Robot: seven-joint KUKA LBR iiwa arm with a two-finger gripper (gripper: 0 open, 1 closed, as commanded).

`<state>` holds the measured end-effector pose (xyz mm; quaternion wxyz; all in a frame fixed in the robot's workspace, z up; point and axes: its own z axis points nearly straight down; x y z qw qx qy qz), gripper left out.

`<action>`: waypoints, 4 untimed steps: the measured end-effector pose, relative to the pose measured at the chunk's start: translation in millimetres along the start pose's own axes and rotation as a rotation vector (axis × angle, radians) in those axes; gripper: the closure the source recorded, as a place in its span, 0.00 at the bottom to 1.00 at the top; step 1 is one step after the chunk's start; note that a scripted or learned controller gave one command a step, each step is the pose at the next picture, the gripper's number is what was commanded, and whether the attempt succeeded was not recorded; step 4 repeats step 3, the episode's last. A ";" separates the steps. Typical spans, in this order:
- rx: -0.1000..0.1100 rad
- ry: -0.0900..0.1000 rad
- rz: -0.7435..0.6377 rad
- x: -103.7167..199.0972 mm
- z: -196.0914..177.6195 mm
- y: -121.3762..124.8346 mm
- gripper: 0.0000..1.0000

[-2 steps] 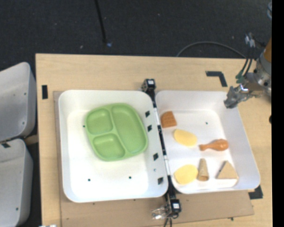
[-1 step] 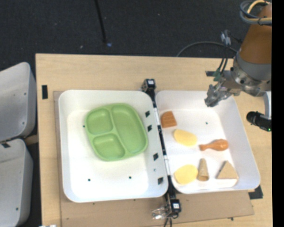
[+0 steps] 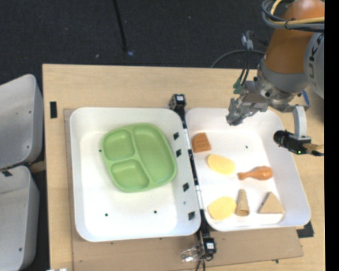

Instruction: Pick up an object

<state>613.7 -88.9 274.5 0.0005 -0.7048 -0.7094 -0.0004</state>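
Note:
My gripper [image 3: 235, 117] hangs over the far edge of the right bin [image 3: 288, 191], pointing down and to the left, with nothing seen in it. Below it in that bin lie several food pieces: a brown square piece [image 3: 200, 143], a yellow oval [image 3: 221, 164], an orange drumstick [image 3: 256, 174], a second yellow piece [image 3: 221, 208], a tan cone [image 3: 242, 202] and a tan wedge [image 3: 270, 204]. The brown square is the closest to the gripper, down and to its left.
The left bin [image 3: 90, 208] holds a green divided plate [image 3: 138, 157]. A row of black clips [image 3: 187, 168] runs along the seam between the bins. A black fitting [image 3: 290, 140] sticks out by the right bin's right wall. Cables [image 3: 229, 58] hang behind the arm.

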 end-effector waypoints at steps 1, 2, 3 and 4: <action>-0.002 -0.002 0.001 47.6 12.5 18.8 1.00; 0.001 -0.001 0.000 101.8 29.7 25.8 1.00; -0.002 -0.002 0.001 143.0 32.2 33.7 1.00; -0.002 -0.002 0.001 143.0 32.2 33.7 1.00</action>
